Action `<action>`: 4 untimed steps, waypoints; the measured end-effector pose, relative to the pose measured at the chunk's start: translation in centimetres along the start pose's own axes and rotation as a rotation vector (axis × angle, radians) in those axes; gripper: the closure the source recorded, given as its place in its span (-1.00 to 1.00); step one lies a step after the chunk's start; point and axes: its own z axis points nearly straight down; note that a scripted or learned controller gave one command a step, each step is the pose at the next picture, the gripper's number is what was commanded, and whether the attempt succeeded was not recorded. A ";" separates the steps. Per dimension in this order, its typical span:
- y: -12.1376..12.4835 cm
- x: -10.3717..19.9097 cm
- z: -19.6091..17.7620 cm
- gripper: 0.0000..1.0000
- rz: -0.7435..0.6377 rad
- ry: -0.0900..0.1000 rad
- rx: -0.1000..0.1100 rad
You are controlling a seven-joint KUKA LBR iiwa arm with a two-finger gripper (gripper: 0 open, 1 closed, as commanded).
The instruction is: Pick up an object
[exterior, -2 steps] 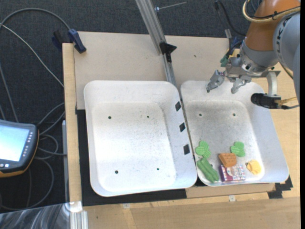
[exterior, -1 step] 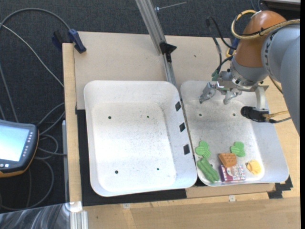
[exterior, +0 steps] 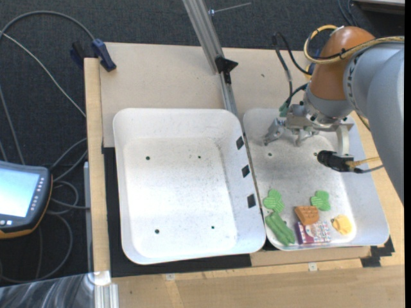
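Observation:
My gripper hangs over the far end of the right bin, below the orange wrist band. Its fingers are spread open, and only bare bin floor shows between them. The objects lie together at the near end of that bin, well apart from the gripper: a green leafy piece, a long green piece, an orange waffle-like square, a second green piece, a yellow piece and a small pink-and-purple packet.
The left bin lies beside the right one, their rims meeting in a raised divide with black clips. A slanted metal pole crosses the bench behind the bins. A black cable connector juts from the arm over the right bin.

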 end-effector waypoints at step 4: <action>0.6 0.1 -12.9 1.00 -0.001 -0.001 -0.009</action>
